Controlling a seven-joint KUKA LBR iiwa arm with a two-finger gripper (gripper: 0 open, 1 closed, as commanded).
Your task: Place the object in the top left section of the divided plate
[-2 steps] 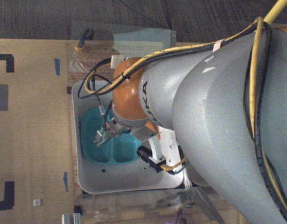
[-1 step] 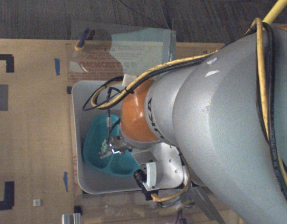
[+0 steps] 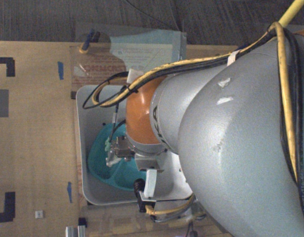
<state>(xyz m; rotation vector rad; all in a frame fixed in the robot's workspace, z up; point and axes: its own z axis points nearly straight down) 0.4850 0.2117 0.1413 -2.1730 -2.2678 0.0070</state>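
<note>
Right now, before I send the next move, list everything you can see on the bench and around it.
Bin: one, white, middle of the bench, mostly under the arm.
Divided plate: one, teal, inside the bin, partly hidden.
Blue tape strips: two, on the wooden benchtop, left of the bin.
Black corner marks: two, on the benchtop, far left.
Clear sheet: one, bluish, beyond the bin.
Cables: yellow and black, along the arm.
Arm: one, grey with orange band, reaching in from the right over the plate.
</note>
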